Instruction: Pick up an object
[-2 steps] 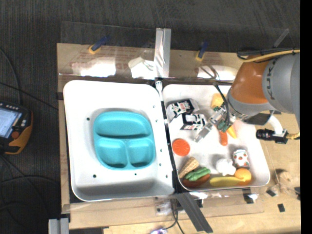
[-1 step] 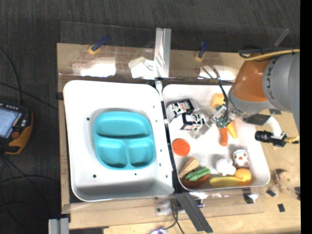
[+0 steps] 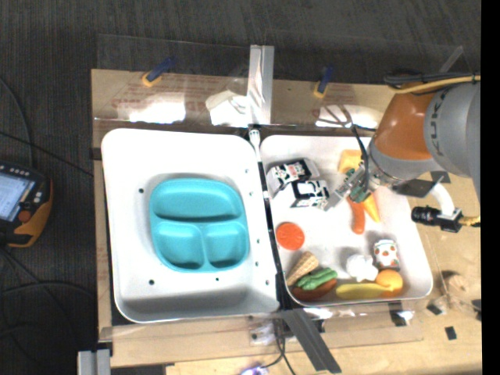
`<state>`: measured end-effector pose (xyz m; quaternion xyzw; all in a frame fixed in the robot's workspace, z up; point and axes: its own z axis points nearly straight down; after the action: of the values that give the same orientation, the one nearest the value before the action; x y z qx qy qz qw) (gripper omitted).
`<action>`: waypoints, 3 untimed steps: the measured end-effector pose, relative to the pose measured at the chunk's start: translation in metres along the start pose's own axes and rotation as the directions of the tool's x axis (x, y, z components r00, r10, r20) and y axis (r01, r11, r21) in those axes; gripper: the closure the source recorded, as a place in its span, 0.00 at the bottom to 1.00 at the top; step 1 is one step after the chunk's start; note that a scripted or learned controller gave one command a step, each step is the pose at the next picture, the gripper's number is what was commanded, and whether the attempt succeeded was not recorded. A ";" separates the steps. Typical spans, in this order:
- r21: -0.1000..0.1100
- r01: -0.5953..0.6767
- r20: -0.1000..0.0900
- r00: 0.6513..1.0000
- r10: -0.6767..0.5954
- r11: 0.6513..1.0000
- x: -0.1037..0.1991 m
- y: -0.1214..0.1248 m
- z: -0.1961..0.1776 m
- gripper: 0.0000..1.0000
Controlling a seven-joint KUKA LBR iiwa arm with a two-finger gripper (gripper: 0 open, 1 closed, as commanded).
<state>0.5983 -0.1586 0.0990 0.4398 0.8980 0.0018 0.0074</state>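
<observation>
the toy food, any piece of which would serve as the object to pick up, lies in the right bin [image 3: 422, 244]. nearest the camera, along that bin's front wall, sit a yellow banana [image 3: 361, 291] with an orange ball [image 3: 391, 280] touching its right end, a green and brown piece [image 3: 316, 280] to the left, and a waffle cone [image 3: 301, 265] leaning just beside it. a small white piece [image 3: 360, 266] and a white cup with red marks [image 3: 385, 251] rest just behind the banana. an orange disc [image 3: 290, 235] lies near the bin's left wall. farther back, a carrot [image 3: 358, 216] lies at the middle right, and two black and white blocks [image 3: 298, 181] sit toward the back left. a yellow piece [image 3: 349, 161] sits near the back wall.

the gripper [image 3: 353, 186] hangs low over the carrot's upper end, under the orange band of the arm [image 3: 437, 131]; whether its fingers are apart or closed cannot be told, and nothing is seen held.

the left bin [image 3: 125, 233] holds a teal divided tray [image 3: 198, 222].
</observation>
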 end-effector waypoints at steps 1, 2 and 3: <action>-0.008 -0.320 0.004 0.947 0.321 0.947 0.051 -0.031 0.006 1.00; -0.002 -0.320 0.001 0.947 0.320 0.947 0.053 -0.032 0.008 0.00; 0.015 -0.312 -0.006 0.950 0.312 0.950 -0.030 0.002 -0.005 0.00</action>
<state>0.6181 -0.1809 0.1042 0.5762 0.8173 -0.0018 0.0002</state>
